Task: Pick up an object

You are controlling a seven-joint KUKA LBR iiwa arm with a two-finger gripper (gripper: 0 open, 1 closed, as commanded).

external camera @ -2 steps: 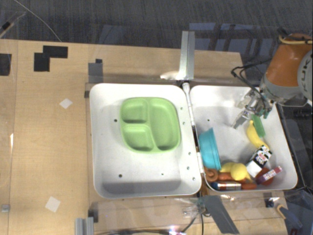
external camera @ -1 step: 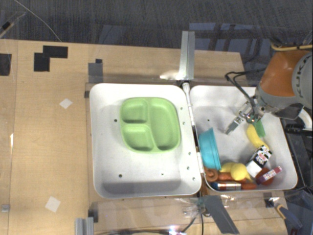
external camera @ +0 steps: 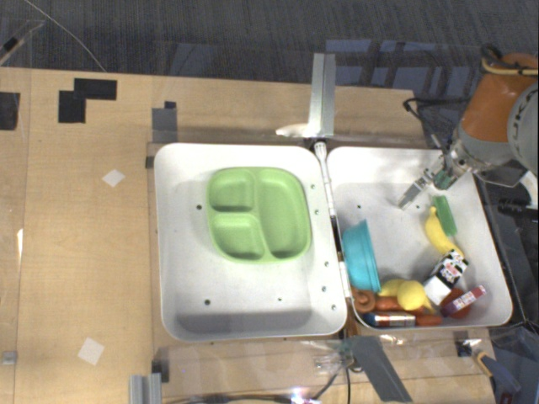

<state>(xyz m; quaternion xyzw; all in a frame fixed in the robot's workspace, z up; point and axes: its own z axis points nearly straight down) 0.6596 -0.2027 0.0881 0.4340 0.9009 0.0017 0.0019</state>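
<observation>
Bench [external camera: 76, 251] before you is pale wood, dark floor beyond. Claw [external camera: 425, 187] hangs spread, holding nothing, over the right bin [external camera: 379, 175], near the banana [external camera: 439, 232].

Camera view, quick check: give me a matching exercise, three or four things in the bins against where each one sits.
Things:
1. green divided plate
2. blue bowl
3. banana
4. claw

Places:
A. on edge against the right bin's left wall
B. over the upper part of the right bin
C. middle of the left bin
D. near the right bin's right side, below the claw

Pairs: 1-C, 2-A, 3-D, 4-B
</observation>
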